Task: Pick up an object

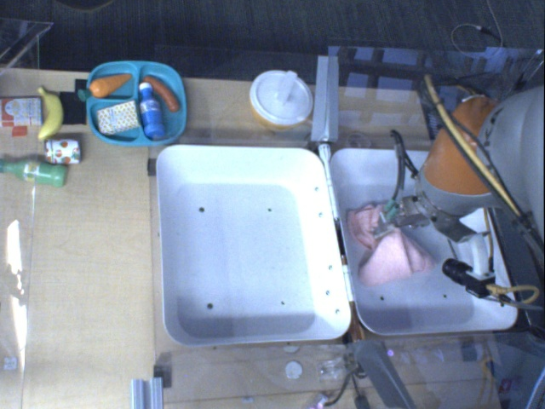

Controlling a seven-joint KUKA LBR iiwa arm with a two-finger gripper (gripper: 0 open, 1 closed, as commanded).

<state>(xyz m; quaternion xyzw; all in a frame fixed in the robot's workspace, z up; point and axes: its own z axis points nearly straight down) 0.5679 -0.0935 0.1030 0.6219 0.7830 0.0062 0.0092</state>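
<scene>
A pink soft object [385, 247], like a crumpled cloth, lies in the right bin [409, 309] near its left wall. My gripper [393, 215] hangs over the upper part of the pink object, reaching in from the right under the grey arm with its orange band [456, 156]. Its tip is close to or touching the pink object; contact is unclear.
The left bin [247, 245] sits beside the right one. On the bench at upper left stand a blue divided tray [136, 102] with toy food, a banana [51, 113], a small can [63, 151] and a green bottle [34, 171]. A white-lidded yellow container [281, 99] stands behind the bins.
</scene>
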